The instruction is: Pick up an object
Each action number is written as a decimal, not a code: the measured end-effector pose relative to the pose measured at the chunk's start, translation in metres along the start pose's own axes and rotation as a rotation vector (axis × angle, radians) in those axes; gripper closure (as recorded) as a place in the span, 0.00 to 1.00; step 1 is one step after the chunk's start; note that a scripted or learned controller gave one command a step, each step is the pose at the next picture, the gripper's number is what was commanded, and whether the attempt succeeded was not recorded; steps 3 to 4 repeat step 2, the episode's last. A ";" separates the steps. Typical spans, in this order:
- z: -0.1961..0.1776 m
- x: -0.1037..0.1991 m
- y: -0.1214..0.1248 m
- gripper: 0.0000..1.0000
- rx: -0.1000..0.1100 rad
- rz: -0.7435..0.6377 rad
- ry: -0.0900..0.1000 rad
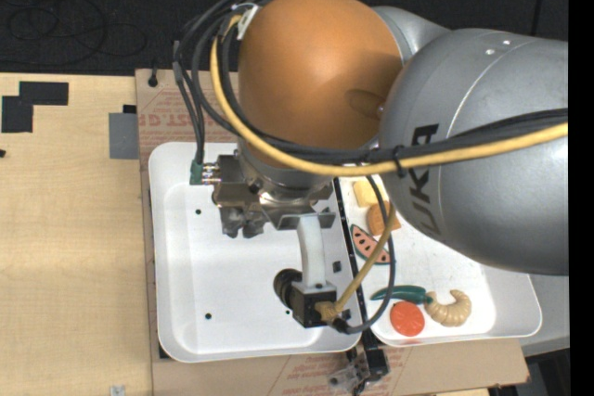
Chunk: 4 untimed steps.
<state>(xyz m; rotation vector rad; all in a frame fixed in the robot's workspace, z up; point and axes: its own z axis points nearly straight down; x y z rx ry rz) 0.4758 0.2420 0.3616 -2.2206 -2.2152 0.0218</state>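
My gripper hangs over the upper middle of the left white bin, under the arm's big orange band. No object shows in it or right beside it. The right white bin holds the objects: a red tomato-like ball, a green piece just above it, a beige curled piece, a red watermelon-like slice, an orange piece and a yellow piece. The arm hides much of the right bin.
The two bins meet along a dark divider. A pale wooden bench top with black and grey marks lies to the left. The arm's grey body covers the upper right.
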 end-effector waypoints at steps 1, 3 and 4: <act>0.074 -0.097 0.000 1.00 -0.007 -0.005 0.005; 0.045 -0.224 0.001 1.00 -0.011 -0.002 0.005; 0.045 -0.224 0.001 1.00 -0.011 -0.002 0.005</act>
